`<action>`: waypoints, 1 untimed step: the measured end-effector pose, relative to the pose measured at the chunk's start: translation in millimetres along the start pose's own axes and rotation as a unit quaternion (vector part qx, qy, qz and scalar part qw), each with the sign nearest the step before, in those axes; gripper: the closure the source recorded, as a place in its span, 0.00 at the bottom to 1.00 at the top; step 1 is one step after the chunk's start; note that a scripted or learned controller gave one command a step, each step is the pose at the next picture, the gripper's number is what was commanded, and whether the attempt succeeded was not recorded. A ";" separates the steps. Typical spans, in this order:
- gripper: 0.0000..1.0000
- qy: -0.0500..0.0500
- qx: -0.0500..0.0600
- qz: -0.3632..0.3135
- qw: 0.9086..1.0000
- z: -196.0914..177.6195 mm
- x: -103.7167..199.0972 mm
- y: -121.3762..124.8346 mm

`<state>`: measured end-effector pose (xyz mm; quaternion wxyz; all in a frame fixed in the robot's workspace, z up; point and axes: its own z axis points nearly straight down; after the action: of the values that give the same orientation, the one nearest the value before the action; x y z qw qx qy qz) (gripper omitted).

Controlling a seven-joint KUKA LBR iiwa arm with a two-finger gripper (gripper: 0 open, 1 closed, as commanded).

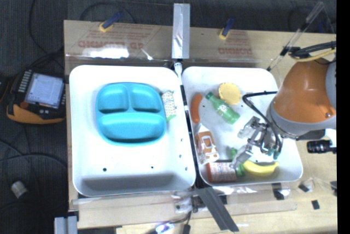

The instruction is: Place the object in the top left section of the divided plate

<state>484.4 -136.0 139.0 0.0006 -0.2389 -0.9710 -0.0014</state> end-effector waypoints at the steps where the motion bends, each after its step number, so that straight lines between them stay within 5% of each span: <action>1: 0.00 -0.002 -0.002 -0.064 0.998 45.4 -10.9 -13.4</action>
<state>487.9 -152.8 93.5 -0.0021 -0.1763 -0.9843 -0.0028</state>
